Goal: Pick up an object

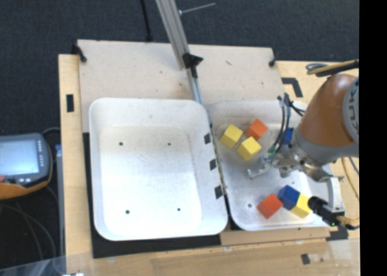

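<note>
The right bin (242, 217) holds several small blocks. Two yellow cubes (231, 136) (249, 147) and an orange cube (258, 128) lie together in its upper part. A red-orange cube (269, 205), a blue cube (289, 196) and a yellow cube (301, 206) sit near its front edge. My gripper (259, 170) is low over the bin floor between the two groups, just below the yellow cube at the middle. Nothing shows between its fingers. The orange and grey wrist covers the bin's right side.
The left bin (151, 169) lies beside the right one, with a raised rim between them. A slanted metal pole (172, 21) rises from behind the bins. A handheld screen unit (21, 160) sits off the bench at the left.
</note>
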Tool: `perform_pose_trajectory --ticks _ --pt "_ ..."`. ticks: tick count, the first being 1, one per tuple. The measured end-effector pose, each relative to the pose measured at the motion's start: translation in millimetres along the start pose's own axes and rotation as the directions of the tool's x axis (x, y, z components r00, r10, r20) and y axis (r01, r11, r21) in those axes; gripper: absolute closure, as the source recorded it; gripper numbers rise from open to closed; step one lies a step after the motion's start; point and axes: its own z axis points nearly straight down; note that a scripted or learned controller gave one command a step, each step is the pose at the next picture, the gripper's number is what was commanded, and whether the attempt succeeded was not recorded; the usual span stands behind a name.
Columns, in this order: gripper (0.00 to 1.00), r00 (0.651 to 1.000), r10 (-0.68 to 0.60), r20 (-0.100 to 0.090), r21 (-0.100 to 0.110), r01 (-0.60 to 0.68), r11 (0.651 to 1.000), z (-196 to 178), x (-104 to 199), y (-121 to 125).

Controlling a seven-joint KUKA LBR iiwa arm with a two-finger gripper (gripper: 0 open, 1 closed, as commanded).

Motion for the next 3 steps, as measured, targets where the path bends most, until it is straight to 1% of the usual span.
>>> perform_pose_trajectory --ticks 1,2,3 --pt "0.00 1.000 -0.008 -0.002 0.001 0.008 1.000 56.9 11.5 70.9" --pt "0.00 1.000 -0.010 -0.002 0.031 0.010 0.999 56.5 1.3 123.3" --pt "0.00 1.000 -0.009 0.001 0.026 0.008 1.000 56.3 0.3 123.1"
